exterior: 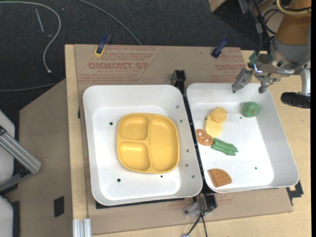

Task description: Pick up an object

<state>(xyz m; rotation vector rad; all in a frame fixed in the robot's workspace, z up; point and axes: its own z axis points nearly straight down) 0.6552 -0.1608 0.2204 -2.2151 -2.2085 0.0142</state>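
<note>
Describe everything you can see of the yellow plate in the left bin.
The yellow plate is a rounded-square tray that looks like smooth plastic, divided by raised ridges into three compartments: two smaller ones on the left, one above the other, and one tall one on the right. It lies flat and right side up, slightly rotated, near the middle of the left bin, resting on the bin's floor. Its compartments hold nothing, and no other object touches it.

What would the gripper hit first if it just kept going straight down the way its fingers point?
Probably the bare white floor of the right bin near its back wall. The gripper, fingers open, hangs over that strip; the green ball sits slightly nearer, though depth is unclear.
</note>
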